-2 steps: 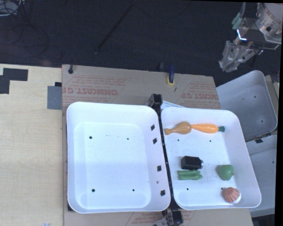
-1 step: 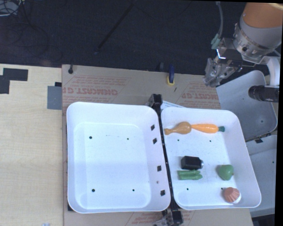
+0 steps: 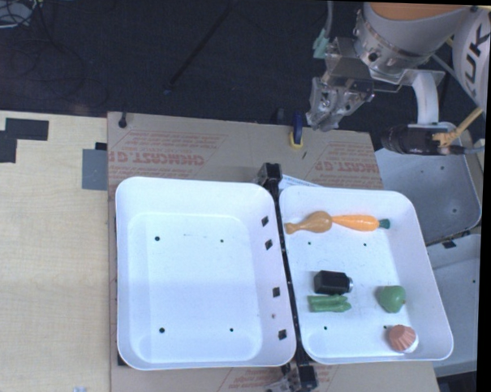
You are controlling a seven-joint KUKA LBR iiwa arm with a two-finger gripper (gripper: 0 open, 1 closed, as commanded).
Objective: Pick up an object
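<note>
Gripper [image 3: 325,113] hangs high above the back edge of the bench, away from the right bin [image 3: 415,223]; whether it's wide or narrow, I cannot tell. In that bin: an orange carrot [image 3: 356,223] touching a tan pear-shaped gourd [image 3: 309,224] near the back wall, a small black block [image 3: 332,282] just above a green pod [image 3: 328,304], a green lump [image 3: 391,298], a pinkish ball [image 3: 401,338] at the front corner.
</note>
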